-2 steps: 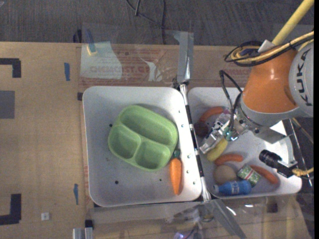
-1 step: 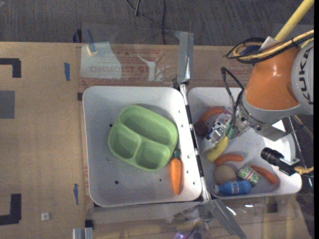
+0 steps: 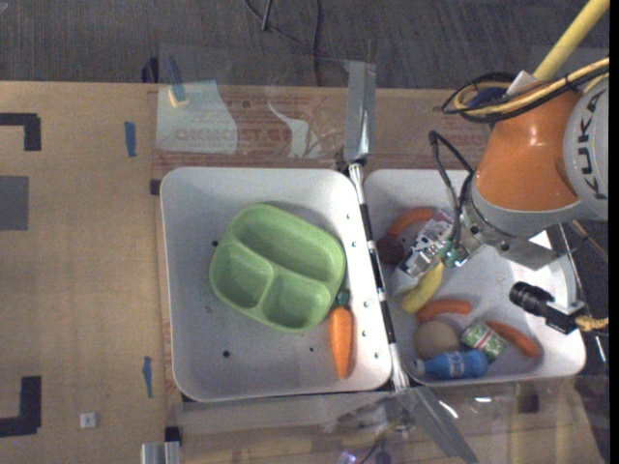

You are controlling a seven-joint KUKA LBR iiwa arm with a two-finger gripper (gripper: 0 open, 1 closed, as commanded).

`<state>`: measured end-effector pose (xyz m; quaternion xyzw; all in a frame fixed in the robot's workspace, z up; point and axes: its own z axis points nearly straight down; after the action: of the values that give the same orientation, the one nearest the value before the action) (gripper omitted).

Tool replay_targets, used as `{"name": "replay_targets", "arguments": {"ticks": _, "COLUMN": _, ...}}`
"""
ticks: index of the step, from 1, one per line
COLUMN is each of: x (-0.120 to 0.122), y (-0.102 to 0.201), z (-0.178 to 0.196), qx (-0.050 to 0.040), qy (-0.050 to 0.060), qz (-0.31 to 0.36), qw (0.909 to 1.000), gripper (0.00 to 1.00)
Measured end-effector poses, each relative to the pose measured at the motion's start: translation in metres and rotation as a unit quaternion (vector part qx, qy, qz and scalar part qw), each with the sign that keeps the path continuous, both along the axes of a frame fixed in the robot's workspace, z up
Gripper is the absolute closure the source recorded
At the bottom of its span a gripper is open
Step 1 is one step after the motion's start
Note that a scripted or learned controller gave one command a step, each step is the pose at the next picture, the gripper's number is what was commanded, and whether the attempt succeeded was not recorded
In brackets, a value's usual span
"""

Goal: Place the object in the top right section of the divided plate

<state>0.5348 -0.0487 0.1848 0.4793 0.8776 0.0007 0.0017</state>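
1. Near edge of the right bin [image 3: 571,361]: a blue bottle [image 3: 455,364], a small green can [image 3: 480,338], a tan ball [image 3: 435,337] and two orange sausages lie loose.
2. Left bin [image 3: 184,288]: the green divided plate [image 3: 278,267] sits with all sections bare; a carrot [image 3: 340,341] lies just beside its near right corner.
3. Mid right bin: the gripper [image 3: 432,249] hangs low over a banana [image 3: 423,288] and a dark object. Whether the jaws are open or closed cannot be told.
4. Judgement: the pick step is in hand; no object has reached the plate.
5. Next move calls for a confirmed grip, a lift, then travel left to the plate's top right section.
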Motion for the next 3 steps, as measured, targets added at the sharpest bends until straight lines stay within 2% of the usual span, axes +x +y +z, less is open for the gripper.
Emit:
{"name": "replay_targets", "arguments": {"ticks": 1, "x": 0.005, "y": 0.007, "z": 0.000, "qx": -0.0002, "qy": -0.001, "qz": 0.057, "qw": 0.9984, "gripper": 1.00}}
{"name": "replay_targets", "arguments": {"ticks": 2, "x": 0.001, "y": 0.009, "z": 0.000, "qx": 0.0001, "qy": 0.001, "qz": 0.134, "qw": 0.9909, "gripper": 1.00}}
{"name": "replay_targets", "arguments": {"ticks": 3, "x": 0.003, "y": -0.014, "z": 0.013, "qx": -0.0012, "qy": -0.001, "qz": 0.257, "qw": 0.9665, "gripper": 1.00}}
